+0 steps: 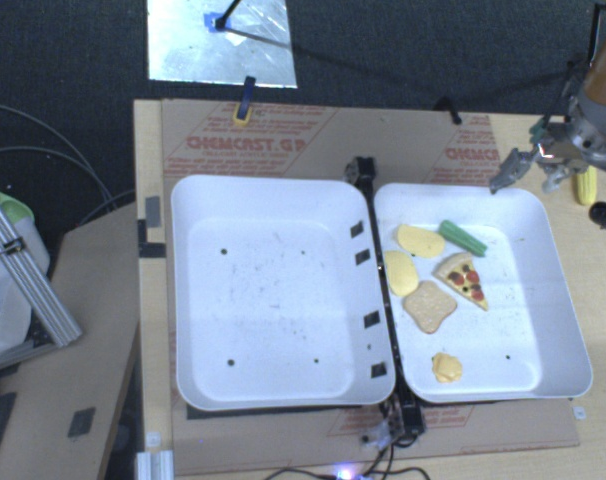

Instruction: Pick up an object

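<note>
Up at the right bin's (558, 268) far right corner, the hand (531, 165) is hovering with fingers spread wide, gripping nothing. Below it in that bin are lying a green piece (462, 237), two yellow pieces (420, 240) (one nearer the divider), a pizza slice (465, 279), toast (429, 307) and a small yellow bit (446, 367).

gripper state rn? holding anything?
Gripper: open, holding nothing, fingers spread above the far right corner of the right bin.
</note>
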Available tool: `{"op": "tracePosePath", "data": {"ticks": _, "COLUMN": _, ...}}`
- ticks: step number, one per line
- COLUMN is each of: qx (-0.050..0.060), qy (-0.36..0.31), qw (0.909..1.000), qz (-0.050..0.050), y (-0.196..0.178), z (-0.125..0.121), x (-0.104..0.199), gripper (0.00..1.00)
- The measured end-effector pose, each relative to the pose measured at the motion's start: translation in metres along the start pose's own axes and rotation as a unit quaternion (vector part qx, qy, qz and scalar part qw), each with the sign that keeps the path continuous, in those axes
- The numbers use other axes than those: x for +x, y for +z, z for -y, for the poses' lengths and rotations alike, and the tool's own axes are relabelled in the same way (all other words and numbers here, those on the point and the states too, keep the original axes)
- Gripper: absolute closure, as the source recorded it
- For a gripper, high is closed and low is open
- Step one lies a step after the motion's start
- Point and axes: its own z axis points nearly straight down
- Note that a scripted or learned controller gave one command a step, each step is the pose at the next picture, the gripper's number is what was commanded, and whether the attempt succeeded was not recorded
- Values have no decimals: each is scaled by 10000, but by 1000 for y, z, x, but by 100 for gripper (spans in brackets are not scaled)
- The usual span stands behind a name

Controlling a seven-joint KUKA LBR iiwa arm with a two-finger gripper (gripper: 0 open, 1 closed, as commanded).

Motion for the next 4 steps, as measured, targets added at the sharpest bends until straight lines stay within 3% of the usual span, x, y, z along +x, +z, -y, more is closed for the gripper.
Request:
{"op": "tracePosePath", "data": {"ticks": 1, "qx": 67, "qy": -37, "qw": 10000, "qz": -42, "y": 107, "z": 44, "x": 95, "gripper": 0}}
{"op": "tracePosePath", "data": {"ticks": 2, "qx": 61, "qy": 10, "qw": 10000, "qz": -25, "y": 140, "z": 158, "x": 122, "gripper": 0}}
{"op": "tracePosePath", "data": {"ticks": 3, "qx": -59, "qy": -43, "qw": 10000, "qz": -15, "y": 31, "z": 129, "x": 180, "gripper": 0}}
{"op": "tracePosePath", "data": {"ticks": 4, "qx": -10, "qy": 23, "qw": 10000, "qz": 9, "y": 37, "z": 101, "x": 128, "gripper": 0}}
